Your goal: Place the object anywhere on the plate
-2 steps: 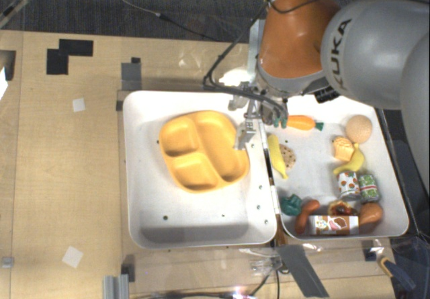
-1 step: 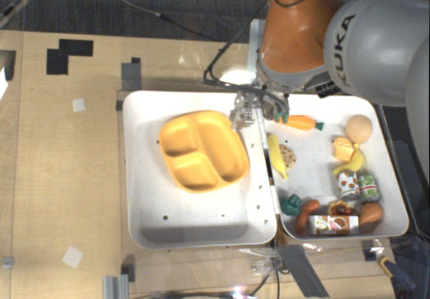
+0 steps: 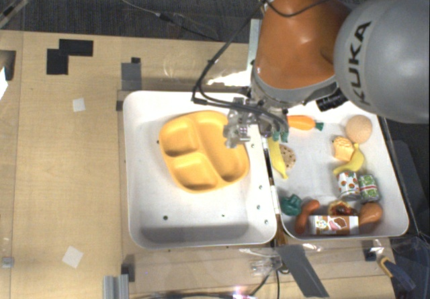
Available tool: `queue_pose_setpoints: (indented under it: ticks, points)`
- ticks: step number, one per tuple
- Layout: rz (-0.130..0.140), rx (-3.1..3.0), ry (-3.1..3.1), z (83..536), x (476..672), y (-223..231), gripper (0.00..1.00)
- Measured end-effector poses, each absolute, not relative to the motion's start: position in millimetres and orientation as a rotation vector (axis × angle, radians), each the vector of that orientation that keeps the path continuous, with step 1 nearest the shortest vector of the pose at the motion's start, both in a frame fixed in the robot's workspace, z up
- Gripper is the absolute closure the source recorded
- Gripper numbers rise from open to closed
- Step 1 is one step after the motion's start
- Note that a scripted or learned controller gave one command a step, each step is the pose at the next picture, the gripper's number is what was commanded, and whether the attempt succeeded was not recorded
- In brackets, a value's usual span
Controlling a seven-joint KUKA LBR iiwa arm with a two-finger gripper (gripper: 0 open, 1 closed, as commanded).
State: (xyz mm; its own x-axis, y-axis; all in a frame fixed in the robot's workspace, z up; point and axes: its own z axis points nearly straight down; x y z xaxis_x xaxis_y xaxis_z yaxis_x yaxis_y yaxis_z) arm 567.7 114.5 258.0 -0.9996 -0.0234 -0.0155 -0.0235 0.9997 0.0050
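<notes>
Yellow divided plate (image 3: 198, 153) in the left bin (image 3: 144, 177), gripper (image 3: 247, 131) over its right edge, grip state impossible to tell, toy foods including a banana (image 3: 277, 160) in the right bin (image 3: 396, 214).

Plate (image 3: 198, 153) in left bin (image 3: 144, 210); food items (image 3: 349, 187) in right bin (image 3: 396, 217).

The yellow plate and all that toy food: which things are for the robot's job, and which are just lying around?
For the job: the yellow plate in the left bin, and the gripper above the plate's right edge.

Just lying about, in the right bin: carrot, banana, egg, cheese wedge, two small cans, teal toy, sausage.
</notes>
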Motion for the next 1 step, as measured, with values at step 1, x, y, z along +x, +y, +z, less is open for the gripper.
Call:
queue_pose_setpoints:
  ticks: [1]
  points:
    - [0.005,-0.031,3.132,254.6,567.2,112.3,0.0]
